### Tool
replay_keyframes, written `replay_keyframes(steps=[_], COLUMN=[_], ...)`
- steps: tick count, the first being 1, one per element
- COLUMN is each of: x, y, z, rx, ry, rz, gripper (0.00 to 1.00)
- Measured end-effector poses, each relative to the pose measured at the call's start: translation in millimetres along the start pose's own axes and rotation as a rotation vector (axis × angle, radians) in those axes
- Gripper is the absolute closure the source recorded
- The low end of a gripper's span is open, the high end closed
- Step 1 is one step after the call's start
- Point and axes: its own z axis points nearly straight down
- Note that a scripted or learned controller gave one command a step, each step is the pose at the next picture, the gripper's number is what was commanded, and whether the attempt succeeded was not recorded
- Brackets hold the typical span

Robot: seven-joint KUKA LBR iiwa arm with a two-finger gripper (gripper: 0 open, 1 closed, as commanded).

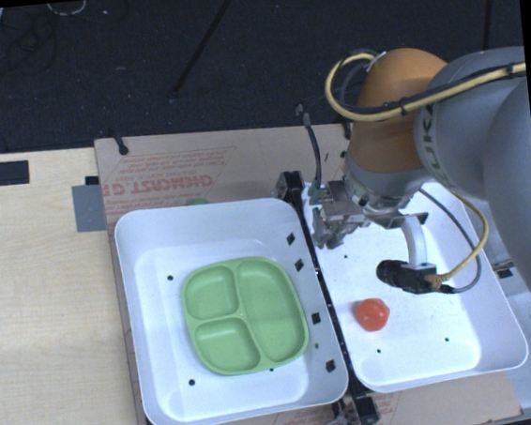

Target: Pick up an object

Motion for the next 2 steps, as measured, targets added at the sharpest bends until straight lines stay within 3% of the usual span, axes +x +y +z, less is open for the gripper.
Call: replay_keyframes(steps=[2], x=[86], y=[-10], z=[-18], rx=[-0.001], ry=[-0.001], rz=[0.001], gripper=[1.0])
